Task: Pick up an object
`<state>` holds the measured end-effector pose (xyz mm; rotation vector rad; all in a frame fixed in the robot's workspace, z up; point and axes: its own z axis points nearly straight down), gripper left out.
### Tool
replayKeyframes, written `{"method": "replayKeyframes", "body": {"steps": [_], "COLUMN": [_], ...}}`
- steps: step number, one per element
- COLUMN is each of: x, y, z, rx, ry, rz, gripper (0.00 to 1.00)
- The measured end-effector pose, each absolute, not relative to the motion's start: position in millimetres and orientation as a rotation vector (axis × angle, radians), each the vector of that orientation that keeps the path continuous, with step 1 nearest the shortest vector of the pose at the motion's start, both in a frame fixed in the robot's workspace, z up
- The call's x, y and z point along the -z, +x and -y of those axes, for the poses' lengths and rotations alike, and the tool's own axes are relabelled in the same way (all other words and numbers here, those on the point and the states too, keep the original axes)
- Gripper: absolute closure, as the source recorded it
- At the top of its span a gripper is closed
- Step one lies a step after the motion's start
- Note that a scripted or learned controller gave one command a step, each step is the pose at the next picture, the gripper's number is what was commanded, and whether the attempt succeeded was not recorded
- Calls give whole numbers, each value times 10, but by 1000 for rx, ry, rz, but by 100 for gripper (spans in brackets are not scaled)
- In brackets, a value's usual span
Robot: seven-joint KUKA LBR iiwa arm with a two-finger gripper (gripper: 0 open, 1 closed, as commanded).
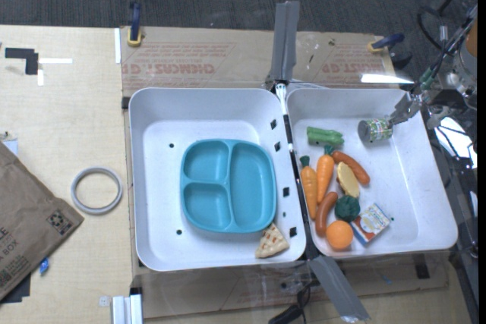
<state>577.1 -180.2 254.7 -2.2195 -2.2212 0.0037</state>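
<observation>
Gripper (400, 111) sits at the right bin's (425, 239) far edge, touching the small grey metal can (375, 130), lying apart from the toy-food pile, so easiest to reach; grip state unclear.

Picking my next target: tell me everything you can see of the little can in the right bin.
The can is small, grey-silver and metallic-looking, lying on its side with its round end facing left. It sits in the right bin, near the far right wall, apart from the toy vegetables. The hand is right against its right end; contact is unclear.
</observation>
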Motion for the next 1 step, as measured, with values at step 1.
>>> {"method": "replayKeyframes", "body": {"steps": [1], "x": [-1089], "y": [5850], "z": [1563], "rx": [-3], "ry": [-2113], "rz": [2322], "gripper": [0]}}
